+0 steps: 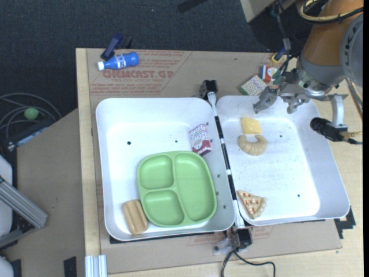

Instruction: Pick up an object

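**Robot arm hovering over the right bin, nothing in its grip**

Everything here is being placed relative to the right bin, a shallow white tray sitting on a wooden bench. Touching its left wall, the left bin is sitting alongside, the same shape and colour.

The grey and orange arm is reaching in from beyond the right bin's far right corner. Its gripper is hanging over the bin's far edge with the two fingers spread apart and nothing between them.

Inside the left bin, a green divided plate is taking up the near middle. A tan bread-like stick is lying just beside the plate's near left corner, and a small red and white packet is resting by the wall shared with the right bin.

Inside the right bin, a curved pastry is lying toward the far left, with a yellow block touching its far side. These are the likeliest targets, sitting just in front of the gripper. A waffle wedge is sitting in the near left corner.

Beyond the left bin, a blue and white bottle is lying on the bench.

Risks, as a judgement: because the block and pastry are touching, closing fingers may be nudging one while grasping the other, or sliding off the pastry's rounded back. The bin's far wall is also close to the fingers.
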`<state>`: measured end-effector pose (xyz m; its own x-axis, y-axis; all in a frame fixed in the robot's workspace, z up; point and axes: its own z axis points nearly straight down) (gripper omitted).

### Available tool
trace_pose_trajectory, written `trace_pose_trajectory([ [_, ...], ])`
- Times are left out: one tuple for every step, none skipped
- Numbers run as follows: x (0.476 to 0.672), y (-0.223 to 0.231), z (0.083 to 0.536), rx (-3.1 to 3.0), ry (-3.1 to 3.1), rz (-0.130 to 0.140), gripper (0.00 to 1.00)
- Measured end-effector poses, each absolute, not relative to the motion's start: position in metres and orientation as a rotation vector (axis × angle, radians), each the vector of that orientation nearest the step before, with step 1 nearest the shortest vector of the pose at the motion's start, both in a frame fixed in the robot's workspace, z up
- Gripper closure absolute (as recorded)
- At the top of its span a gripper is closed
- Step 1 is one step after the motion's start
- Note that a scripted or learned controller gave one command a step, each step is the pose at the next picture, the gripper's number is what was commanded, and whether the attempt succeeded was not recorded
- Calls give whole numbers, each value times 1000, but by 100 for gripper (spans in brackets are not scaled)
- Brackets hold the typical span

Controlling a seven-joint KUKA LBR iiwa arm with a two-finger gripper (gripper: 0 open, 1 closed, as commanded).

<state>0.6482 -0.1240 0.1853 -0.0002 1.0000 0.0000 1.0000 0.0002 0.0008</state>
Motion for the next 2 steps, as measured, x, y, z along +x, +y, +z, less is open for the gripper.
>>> trace_pose_trajectory([
  [641,-100,116,2222,2224,-2,0],
  [631,-108,84,2224,2223,-3,0],
])
